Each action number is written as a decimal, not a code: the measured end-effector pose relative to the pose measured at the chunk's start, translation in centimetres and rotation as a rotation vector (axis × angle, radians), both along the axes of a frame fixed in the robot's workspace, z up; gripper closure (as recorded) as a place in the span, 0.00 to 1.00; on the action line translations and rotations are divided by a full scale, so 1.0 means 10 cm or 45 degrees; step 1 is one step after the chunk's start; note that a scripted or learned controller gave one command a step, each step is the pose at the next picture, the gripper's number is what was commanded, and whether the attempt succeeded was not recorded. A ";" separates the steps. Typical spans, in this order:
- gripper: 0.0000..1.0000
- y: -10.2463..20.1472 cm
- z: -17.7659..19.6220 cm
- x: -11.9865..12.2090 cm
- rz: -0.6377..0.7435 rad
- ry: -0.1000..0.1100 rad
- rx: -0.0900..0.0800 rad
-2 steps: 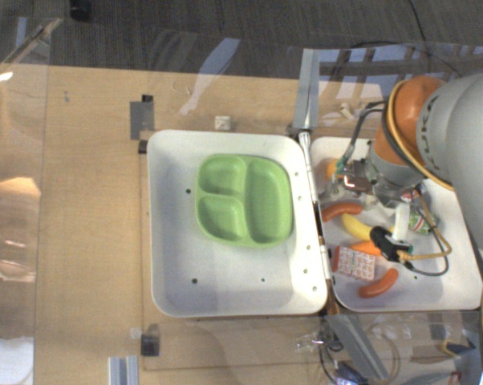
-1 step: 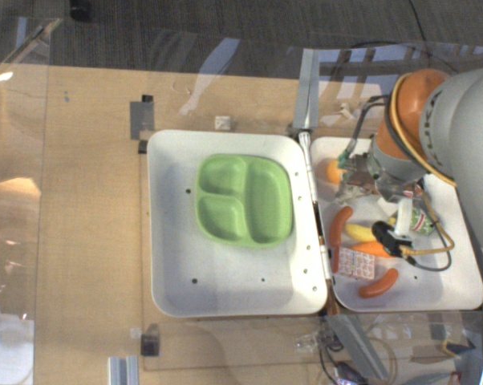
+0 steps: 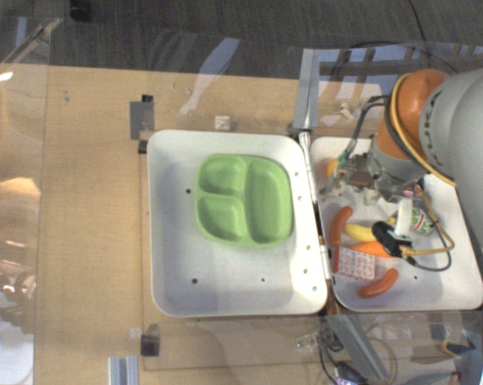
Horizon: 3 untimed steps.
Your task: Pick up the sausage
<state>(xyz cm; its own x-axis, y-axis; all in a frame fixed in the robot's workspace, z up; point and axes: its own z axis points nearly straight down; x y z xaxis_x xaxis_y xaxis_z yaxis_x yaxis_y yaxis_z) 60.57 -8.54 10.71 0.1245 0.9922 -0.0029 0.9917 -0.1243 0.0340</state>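
Note:
Two reddish-brown sausages lie in the right bin. One sausage lies lengthwise near the bin's left wall. The other sausage lies slanted near the front edge. My gripper hangs over the back left part of this bin, just behind the upper end of the left sausage. Nothing shows in its grasp. The grey arm with its orange band covers the bin's back right part.
A yellow banana, an orange carrot and a red and white packet lie between the two sausages. A small orange-yellow thing sits at the bin's back left corner. The left bin holds a green divided plate.

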 end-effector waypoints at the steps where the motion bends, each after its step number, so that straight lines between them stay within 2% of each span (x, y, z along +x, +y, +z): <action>1: 0.00 -0.11 -0.13 -0.24 -0.076 0.006 0.009; 2: 1.00 -0.11 0.00 -0.21 -0.074 -0.005 0.006; 3: 0.00 -0.11 0.00 -0.21 -0.074 -0.004 0.006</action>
<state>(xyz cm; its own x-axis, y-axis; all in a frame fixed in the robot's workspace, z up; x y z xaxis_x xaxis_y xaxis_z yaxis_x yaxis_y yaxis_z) 58.50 -9.61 10.72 0.1820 0.9833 0.0025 0.9826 -0.1819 0.0363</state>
